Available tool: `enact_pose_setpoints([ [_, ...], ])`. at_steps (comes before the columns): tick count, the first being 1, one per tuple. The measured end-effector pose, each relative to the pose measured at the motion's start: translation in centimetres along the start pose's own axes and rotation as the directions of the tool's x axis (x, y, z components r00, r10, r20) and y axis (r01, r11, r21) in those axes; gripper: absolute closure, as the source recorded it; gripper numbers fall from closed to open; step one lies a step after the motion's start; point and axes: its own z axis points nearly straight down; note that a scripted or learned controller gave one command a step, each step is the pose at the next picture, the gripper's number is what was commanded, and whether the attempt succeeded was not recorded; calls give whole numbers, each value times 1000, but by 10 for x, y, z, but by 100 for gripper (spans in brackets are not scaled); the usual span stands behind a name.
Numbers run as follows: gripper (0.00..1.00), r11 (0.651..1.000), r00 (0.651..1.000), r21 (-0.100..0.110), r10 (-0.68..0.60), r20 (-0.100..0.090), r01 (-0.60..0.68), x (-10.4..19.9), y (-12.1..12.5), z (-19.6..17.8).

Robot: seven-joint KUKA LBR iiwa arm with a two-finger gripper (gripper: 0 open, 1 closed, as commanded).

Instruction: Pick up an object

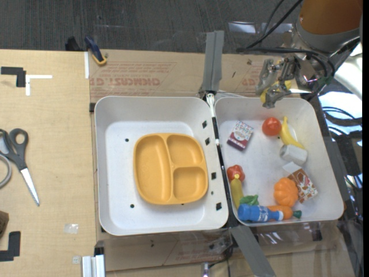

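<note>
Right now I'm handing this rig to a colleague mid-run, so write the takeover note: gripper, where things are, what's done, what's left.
Gripper: raised over the right bin's far rim, holding nothing.
Right bin holds the objects: red tomato, banana, small carton, white cup, orange pumpkin, snack packet, blue bottle, and a few more along the near-left edge.
Left bin: yellow divided plate.
Done: nothing picked.
Left: descend, grasp one object, lift it.
</note>
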Motion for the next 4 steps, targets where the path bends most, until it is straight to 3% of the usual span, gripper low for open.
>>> enact_pose_setpoints([
  [1, 100, 989, 989, -1, 147, -4, -147, -7, 37, -4],
  [2, 100, 909, 909, 2, 416, -1, -416, 12, -50, -99],
  [3, 100, 945, 945, 1, 326, -4, -326, 99, -118, 55],
  [4, 0, 946, 946, 1, 325, -4, -325, 99, -118, 55],
])
